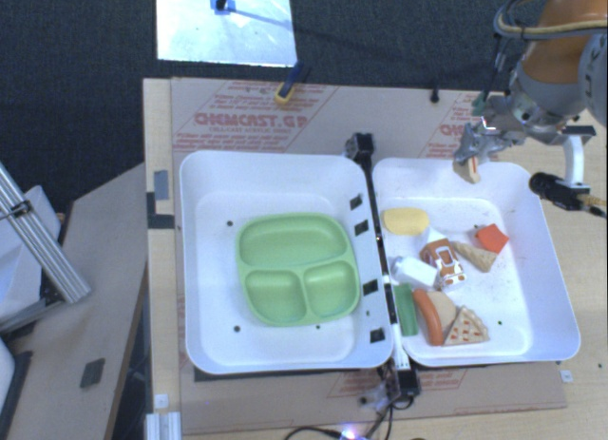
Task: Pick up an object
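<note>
Pizza slice (pixel 465 327) far below tool (pixel 470 156)

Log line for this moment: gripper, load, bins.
gripper: above right bin far rim | load: small tan piece between fingers | left bin: green divided tray | right bin: toy food

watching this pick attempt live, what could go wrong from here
The tool hangs over the right bin's far rim with a small tan piece at its tip. A loose grip could drop the piece outside the bin. The toys left in the bin are bunched: sausage, pizza slice and green stick touch, so another pick may catch a neighbour.
</note>
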Robot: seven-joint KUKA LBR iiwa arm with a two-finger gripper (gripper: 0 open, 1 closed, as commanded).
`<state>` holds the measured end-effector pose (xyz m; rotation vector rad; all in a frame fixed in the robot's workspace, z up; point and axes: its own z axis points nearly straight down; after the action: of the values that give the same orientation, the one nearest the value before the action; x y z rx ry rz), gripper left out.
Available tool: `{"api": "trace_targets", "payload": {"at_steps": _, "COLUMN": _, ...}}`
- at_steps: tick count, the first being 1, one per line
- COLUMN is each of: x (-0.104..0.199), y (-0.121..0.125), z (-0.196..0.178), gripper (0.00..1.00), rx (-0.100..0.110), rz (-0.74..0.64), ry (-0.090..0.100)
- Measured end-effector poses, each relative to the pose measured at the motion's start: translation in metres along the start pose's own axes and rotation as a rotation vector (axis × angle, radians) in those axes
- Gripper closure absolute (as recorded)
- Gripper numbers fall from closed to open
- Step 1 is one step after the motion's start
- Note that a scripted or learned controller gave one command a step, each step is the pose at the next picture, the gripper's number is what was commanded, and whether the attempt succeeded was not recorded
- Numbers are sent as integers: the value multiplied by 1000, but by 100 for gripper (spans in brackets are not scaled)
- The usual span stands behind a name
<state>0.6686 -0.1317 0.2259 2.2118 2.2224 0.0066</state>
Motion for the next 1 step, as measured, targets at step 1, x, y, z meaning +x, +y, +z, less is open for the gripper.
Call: {"api": "trace_targets", "payload": {"at_steps": 1, "x": 43, "y": -25, "z": -11, "gripper": 100, "rx": 5, "rz": -4, "ry": 3}}
